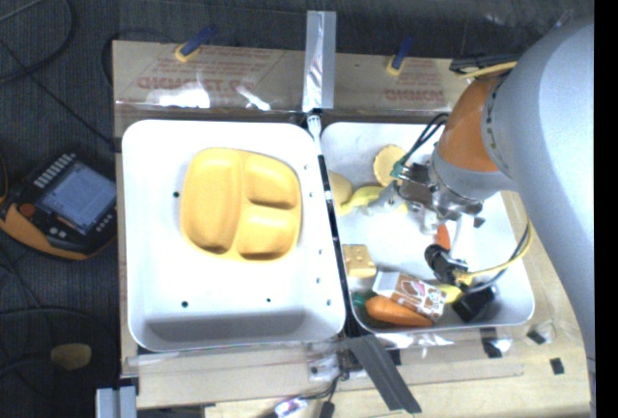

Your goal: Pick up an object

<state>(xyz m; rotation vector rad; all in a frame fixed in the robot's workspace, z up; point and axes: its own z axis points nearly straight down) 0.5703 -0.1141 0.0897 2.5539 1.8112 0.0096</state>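
Objects for picking are lying in the right bin (pixel 517 305) at the lower right of the frame: an orange carrot (pixel 396 313) along the bottom edge, a small printed carton (pixel 413 293) just above it, a pale block (pixel 358 260) near the divider, and yellow pieces (pixel 365 196) toward the bin's upper left. The gripper (pixel 441 235) is reaching down into the middle of this bin; its grip cannot be told. A yellow divided tray (pixel 239 203) is sitting in the left bin (pixel 154 310).
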